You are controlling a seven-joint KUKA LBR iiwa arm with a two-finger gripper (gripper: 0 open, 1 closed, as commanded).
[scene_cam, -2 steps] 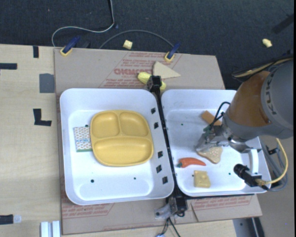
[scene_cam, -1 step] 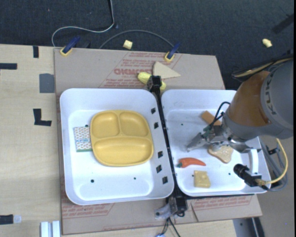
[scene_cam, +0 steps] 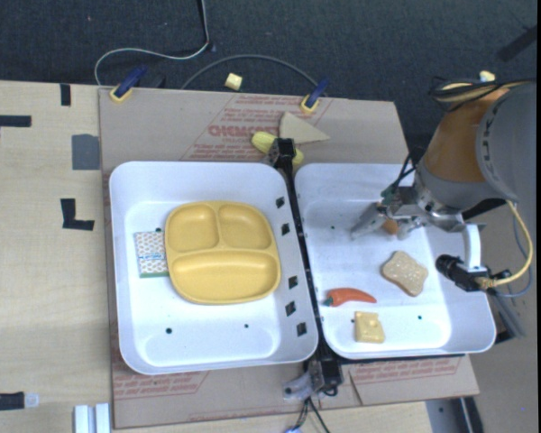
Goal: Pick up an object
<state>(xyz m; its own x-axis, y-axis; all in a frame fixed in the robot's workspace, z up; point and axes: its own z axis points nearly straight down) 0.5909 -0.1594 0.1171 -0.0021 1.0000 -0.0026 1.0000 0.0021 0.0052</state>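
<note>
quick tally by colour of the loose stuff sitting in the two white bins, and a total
Yellow: 2 – the divided plate in the left bin, the cheese-like block in the right bin
Tan: 1 – the bread slice
Orange-red: 1 – the carrot-like piece
Patterned white: 1 – the small card beside the plate
Total: 5

The gripper hangs over the right bin.

Arm (scene_cam: 505, 142): grey casing, rounded and bulky, with a broad orange band (scene_cam: 460, 142) above the wrist. End effector (scene_cam: 389, 219): small metal assembly with thin grey fingers and an orange-brown part at its centre. Black cables run along the wrist; a yellowish cable (scene_cam: 514, 269) loops beside a black and white fitting (scene_cam: 464, 264) below.
</note>
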